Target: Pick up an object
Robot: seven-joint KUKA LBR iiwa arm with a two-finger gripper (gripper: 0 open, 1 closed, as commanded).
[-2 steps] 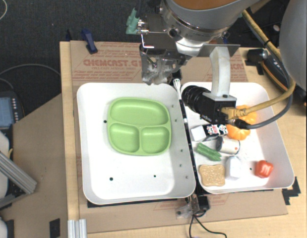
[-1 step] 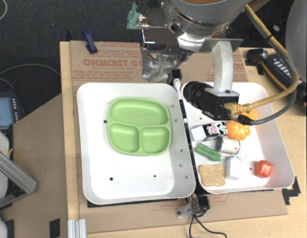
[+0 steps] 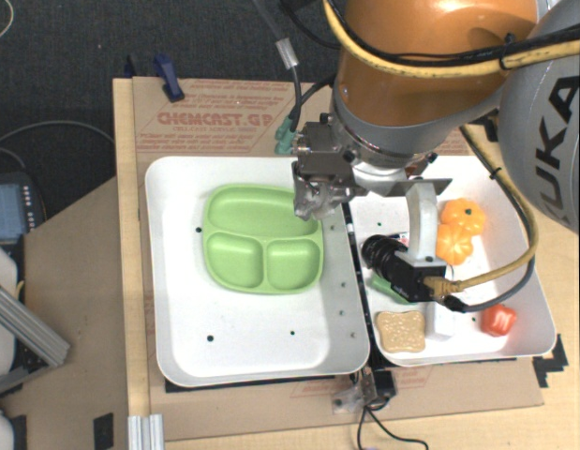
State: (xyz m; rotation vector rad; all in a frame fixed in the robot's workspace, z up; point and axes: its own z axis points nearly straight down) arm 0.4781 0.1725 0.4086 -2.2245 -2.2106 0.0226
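A green divided plate (image 3: 261,242) lies in the left bin (image 3: 177,251). My gripper (image 3: 310,204) hangs over the plate's upper right rim, close to the wall between the two bins. The right bin (image 3: 528,298) holds an orange pumpkin-shaped toy (image 3: 458,230), a small red object (image 3: 498,321) and a tan, bread-like square (image 3: 402,330). A bit of green shows under the arm's fittings (image 3: 388,292).
The arm's large orange band and grey body cover the upper right of the view, above the right bin. Brown cardboard (image 3: 215,115) lies under both bins. A blue clamp (image 3: 168,76) sits at its far left corner.
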